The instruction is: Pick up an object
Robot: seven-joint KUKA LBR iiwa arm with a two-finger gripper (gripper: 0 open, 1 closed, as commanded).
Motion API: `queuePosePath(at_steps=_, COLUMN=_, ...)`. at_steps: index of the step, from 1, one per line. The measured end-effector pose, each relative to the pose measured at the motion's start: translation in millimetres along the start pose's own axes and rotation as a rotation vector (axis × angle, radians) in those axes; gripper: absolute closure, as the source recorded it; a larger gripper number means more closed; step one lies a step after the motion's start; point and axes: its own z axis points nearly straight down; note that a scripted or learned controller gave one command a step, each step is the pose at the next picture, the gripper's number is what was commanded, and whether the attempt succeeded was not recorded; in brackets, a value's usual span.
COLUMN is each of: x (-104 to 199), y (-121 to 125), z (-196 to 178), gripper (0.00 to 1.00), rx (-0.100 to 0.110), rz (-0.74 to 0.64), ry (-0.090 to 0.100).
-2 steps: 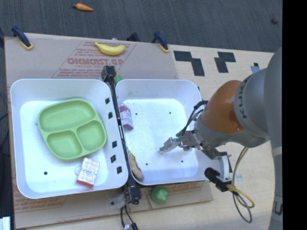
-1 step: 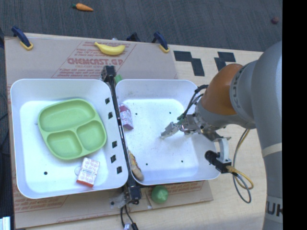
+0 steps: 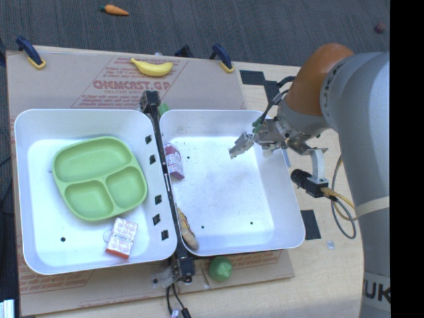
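Gripper (image 3: 240, 146) hovers inside the right bin (image 3: 281, 204), near its back-right corner; nothing visible between the jaws, their opening cannot be told. Candidates in the right bin: red packet (image 3: 173, 161) against its left wall, tan piece (image 3: 187, 233) at its front-left corner. Judgement: packet is nearer. Approach from above, clear of the wall; close across the packet's narrow side, lift straight up.
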Motion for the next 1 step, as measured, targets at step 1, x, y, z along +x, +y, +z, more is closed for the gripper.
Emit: queuePosePath(at_steps=1, x=5.8, y=47.6, z=-60.8, gripper=0.00, rx=0.000, rz=-0.001, ry=0.000)
